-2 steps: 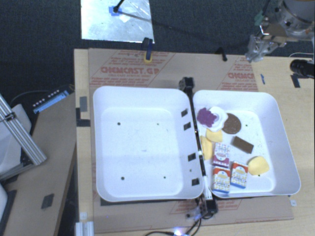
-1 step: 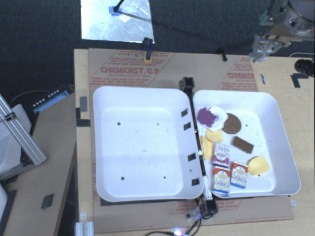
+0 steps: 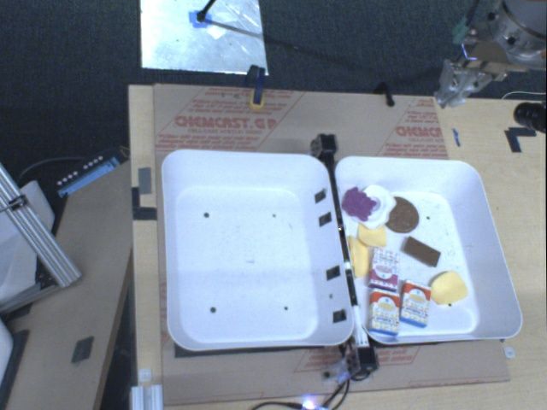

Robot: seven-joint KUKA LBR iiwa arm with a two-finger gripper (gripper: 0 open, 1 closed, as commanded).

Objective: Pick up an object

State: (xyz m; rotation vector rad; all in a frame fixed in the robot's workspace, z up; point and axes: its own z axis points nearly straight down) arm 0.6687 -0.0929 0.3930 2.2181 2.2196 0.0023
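The robot arm reaches in at the far right corner, high above the bench. Its gripper (image 3: 453, 82) hangs over the dark floor past the far edge of the right bin (image 3: 489, 229). Whether it is open or closed is too small and blurry to tell. Nothing can be seen in it.

All the toys lie in the right bin, mostly on its left side. A purple bunch of grapes (image 3: 360, 202) sits on a small white plate (image 3: 381, 196) at the far end. Just to the right of it is a round brown cookie (image 3: 403, 215). A yellow piece of cheese (image 3: 372, 236) lies nearer, and a brown chocolate bar (image 3: 421, 251) is to its right. A small pink and white box (image 3: 385, 269) lies in the middle. Two little cartons (image 3: 399, 307) sit side by side at the near end. A yellow lemon (image 3: 449, 288) rests to the right of them.

The left bin (image 3: 248, 246) sits just beside the right one.
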